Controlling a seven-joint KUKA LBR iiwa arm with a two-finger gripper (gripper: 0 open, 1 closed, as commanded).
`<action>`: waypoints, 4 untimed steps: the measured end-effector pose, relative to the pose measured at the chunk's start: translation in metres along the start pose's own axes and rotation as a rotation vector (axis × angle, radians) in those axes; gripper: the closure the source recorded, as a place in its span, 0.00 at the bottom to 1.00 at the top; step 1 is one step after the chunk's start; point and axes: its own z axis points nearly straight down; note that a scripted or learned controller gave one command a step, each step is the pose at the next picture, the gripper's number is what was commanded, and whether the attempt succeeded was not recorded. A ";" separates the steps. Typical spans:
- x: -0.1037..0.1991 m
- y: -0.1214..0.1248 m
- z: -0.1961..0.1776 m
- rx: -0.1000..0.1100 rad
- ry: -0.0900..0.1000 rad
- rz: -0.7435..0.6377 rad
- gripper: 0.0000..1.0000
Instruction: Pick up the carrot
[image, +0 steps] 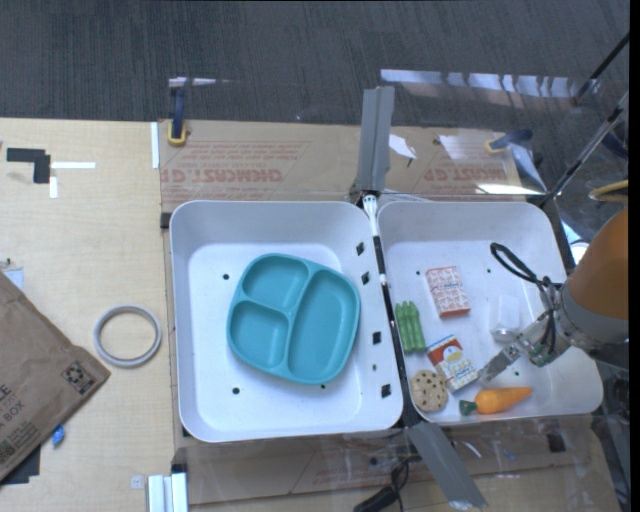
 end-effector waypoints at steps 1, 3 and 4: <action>-0.013 0.022 0.000 -0.002 -0.002 -0.284 0.00; 0.060 0.039 0.000 -0.001 -0.002 -0.213 0.00; 0.042 0.077 -0.064 0.001 -0.002 0.380 0.00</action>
